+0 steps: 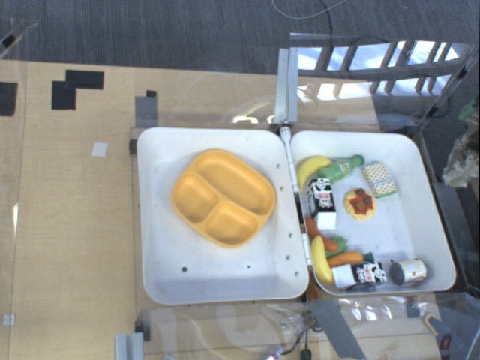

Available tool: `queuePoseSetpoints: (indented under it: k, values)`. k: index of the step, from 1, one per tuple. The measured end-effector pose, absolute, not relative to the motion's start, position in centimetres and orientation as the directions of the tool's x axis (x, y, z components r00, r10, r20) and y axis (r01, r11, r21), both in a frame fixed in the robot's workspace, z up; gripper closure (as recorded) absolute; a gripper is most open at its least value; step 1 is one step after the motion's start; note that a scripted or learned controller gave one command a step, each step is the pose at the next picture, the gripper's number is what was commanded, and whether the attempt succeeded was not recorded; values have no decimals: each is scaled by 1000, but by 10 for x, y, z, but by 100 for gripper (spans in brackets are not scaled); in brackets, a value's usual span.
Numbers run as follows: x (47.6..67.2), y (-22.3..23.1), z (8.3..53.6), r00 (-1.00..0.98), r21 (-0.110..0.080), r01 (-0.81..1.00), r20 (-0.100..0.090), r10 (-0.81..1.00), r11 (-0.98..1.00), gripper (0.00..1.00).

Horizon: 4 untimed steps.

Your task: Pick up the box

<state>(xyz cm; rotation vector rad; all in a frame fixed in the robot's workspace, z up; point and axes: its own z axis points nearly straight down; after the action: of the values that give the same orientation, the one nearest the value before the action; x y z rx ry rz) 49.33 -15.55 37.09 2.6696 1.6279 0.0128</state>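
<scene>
A pale wooden bench [67, 223] fills the left and near side, with black squares [75, 87] marked at its far left. Beyond it lies dark grey carpet [172, 21], where a thin cable [330, 6] loops at far right.

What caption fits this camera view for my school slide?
Yellow divided plate in the left bin; small box among toy food in the right bin.

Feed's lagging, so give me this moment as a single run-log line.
stage: pre-grasp | target: patterned box, right bin, beside pizza toy | left bin: yellow divided plate | box not lifted
</scene>
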Motion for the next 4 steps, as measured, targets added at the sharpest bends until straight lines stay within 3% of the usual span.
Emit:
queuePoseSetpoints:
  k: [2,3,4]
  values:
    - [497,-154,393,444,26,896,-1,896,-444,100]
    - [488,-185,437,11,9,1000,-4,1000,-11,100]
    - [513,-197,437,-506,9,863,-10,863,506,100]
